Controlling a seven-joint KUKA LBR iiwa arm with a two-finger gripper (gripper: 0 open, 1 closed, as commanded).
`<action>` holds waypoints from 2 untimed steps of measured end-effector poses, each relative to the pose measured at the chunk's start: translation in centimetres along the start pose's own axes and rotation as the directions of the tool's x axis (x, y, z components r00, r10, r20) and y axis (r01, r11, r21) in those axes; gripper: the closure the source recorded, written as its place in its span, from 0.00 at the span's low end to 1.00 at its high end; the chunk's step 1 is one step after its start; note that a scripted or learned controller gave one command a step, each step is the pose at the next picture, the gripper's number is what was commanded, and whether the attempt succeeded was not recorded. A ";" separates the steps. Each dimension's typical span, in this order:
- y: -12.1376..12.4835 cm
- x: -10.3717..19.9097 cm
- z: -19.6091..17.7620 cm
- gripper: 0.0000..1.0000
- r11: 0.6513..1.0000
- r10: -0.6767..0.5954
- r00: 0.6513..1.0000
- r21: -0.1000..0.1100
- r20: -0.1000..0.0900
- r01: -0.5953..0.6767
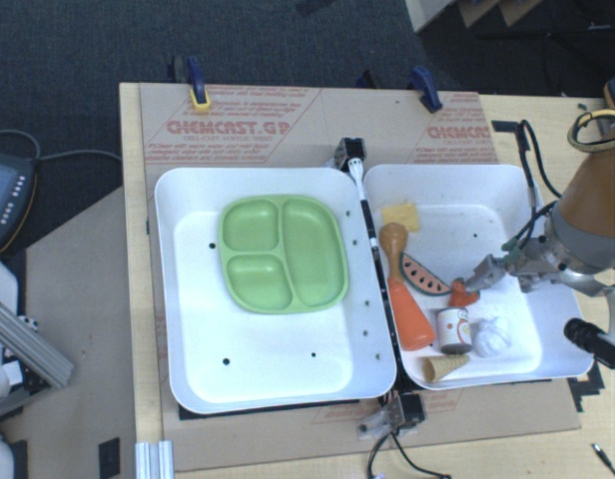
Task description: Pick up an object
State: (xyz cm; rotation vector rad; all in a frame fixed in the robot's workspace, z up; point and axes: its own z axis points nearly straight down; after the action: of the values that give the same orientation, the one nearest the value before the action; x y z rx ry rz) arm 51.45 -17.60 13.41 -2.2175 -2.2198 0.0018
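Note:
My gripper [484,272] reaches in from the right, low over the right bin [457,183]. Its tip is right next to a small red piece [464,293], and I cannot tell whether they touch. A watermelon slice [424,272] lies just to the left of the tip. An orange carrot [411,317] with a brown wooden-looking piece [392,239] above it runs along the bin's left side. A yellow piece [400,216] sits at the back. Near the front are a small can [451,327], a white crumpled thing [491,337] and an ice-cream cone [443,367].
The left bin [188,297] holds a green divided plate [285,253]. A black divider rail [372,257] runs between the bins. Cables [532,183] hang by the arm at the right. Blue clamps [425,88] grip the bench's far edge.

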 end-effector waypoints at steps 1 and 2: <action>0.0 0.1 5.2 0.00 1.000 0.001 1.000 0.001 0.000 -0.001; 0.0 0.0 3.9 1.00 1.000 0.002 1.000 -0.004 0.002 -0.002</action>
State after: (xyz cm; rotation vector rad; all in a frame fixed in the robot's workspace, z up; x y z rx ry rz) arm 51.47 -17.58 9.48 -2.2230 -2.2210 -0.0005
